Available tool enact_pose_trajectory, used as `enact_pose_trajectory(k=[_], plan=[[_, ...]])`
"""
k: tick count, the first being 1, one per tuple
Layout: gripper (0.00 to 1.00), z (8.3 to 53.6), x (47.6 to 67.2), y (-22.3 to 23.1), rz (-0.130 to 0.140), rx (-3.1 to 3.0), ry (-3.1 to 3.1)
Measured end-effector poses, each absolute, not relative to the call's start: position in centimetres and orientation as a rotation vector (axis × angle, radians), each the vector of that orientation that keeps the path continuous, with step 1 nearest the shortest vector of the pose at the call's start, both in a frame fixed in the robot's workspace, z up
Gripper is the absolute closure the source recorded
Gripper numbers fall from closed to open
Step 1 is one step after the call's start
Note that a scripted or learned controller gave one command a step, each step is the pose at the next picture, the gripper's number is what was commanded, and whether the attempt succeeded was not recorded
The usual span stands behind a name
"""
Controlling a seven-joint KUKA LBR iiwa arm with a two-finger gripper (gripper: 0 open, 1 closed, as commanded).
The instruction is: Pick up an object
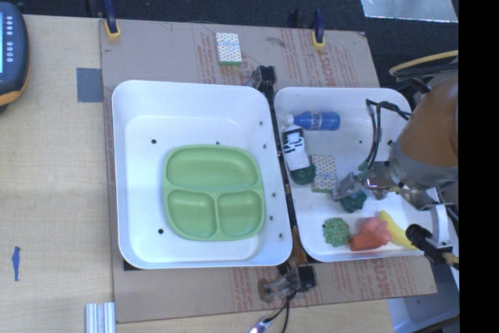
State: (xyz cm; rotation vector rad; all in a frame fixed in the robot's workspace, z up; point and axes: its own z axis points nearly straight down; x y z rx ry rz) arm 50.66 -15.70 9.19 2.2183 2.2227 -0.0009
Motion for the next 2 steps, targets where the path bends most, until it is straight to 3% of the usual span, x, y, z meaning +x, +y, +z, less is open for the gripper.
enact_pose_trajectory(k=[1,2], plan=[[1.0,10.2,50.5,-15.7,-0.005,2.218,2.229],[1.0,19.8,60.0,-5.5,0.012,2.2,2.232]])
